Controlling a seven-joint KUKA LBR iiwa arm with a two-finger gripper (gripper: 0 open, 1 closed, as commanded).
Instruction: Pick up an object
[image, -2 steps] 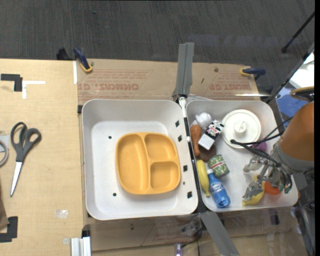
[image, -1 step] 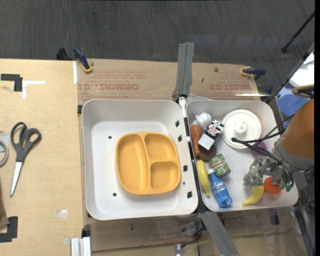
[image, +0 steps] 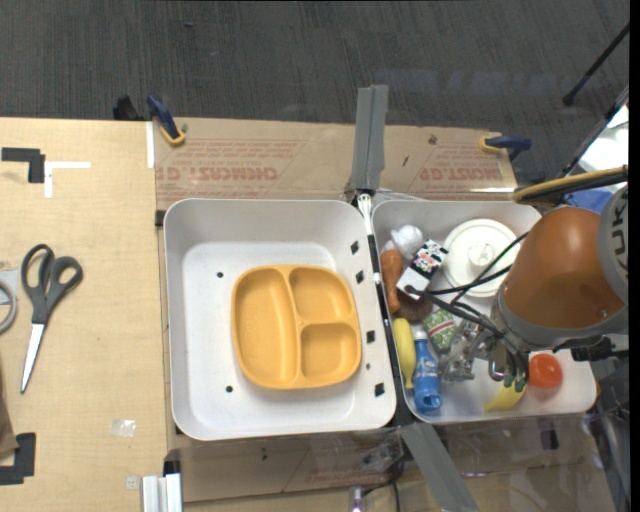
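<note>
The right bin (image: 565, 405) holds a jumble of small items. Among them are a white round dish (image: 478, 255), a brown sausage (image: 390, 270), a black-and-white toy (image: 429, 259), a yellow banana-like piece (image: 403, 342), a blue bottle (image: 426, 380), a green-and-red packet (image: 440, 323), an orange ball (image: 545, 371) and a small yellow piece (image: 505, 397). My gripper (image: 463, 353) hangs low in the middle of this bin, just right of the blue bottle and below the packet. The orange wrist band (image: 560, 270) covers the bin's right part. I see no object lifted.
The left bin (image: 190, 300) contains a yellow divided plate (image: 297, 326). Scissors (image: 42, 295) lie on the wooden bench at far left. A grey post (image: 369, 140) stands behind the gap between the bins. Black cables (image: 470, 290) trail from the wrist over the items.
</note>
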